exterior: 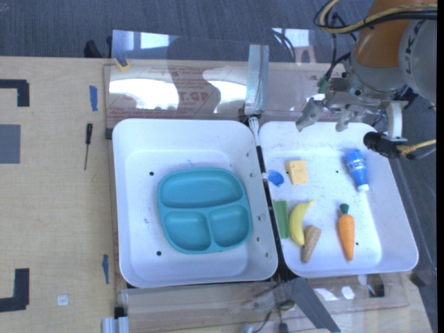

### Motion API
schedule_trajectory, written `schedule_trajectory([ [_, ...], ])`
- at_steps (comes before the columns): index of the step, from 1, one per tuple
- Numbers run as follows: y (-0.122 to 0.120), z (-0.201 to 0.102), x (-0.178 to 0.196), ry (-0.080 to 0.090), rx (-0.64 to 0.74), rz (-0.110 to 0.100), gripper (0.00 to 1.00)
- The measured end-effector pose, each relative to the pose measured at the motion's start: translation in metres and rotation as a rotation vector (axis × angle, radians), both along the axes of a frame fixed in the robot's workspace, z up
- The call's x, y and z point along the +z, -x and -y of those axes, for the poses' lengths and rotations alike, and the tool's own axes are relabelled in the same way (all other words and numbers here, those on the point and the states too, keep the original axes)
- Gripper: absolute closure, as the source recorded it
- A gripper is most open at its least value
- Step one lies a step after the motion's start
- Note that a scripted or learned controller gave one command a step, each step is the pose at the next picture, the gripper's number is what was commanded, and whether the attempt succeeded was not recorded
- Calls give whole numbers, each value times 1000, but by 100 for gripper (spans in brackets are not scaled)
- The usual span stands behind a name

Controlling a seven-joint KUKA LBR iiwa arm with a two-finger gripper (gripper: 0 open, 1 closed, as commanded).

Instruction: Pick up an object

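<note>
Above the right bin's (pixel 399 252) far edge, the end effector (pixel 325 121) hangs with fingers spread, pinching nothing. Below it lie a blue tube (pixel 356 169), carrot (pixel 346 234), banana (pixel 299 220) and cheese block (pixel 297 172).

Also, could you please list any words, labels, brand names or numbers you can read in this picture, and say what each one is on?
None can be read with confidence.
Clear panel behind the bins: faint reddish print, too blurred and washed out by glare to read.
Blue tube in the right bin: no legible label.
Yellow block: no legible marks.
Teal divided plate in the left bin: plain, no text.
</note>
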State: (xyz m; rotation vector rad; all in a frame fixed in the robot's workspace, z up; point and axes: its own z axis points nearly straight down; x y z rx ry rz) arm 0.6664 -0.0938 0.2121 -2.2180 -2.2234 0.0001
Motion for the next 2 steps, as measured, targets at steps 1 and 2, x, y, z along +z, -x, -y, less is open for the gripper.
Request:
schedule_trajectory([
  [1,54,63,-44,1,-135,-4,0],
  [2,57,110,-116,-6,-71,7,0],
])
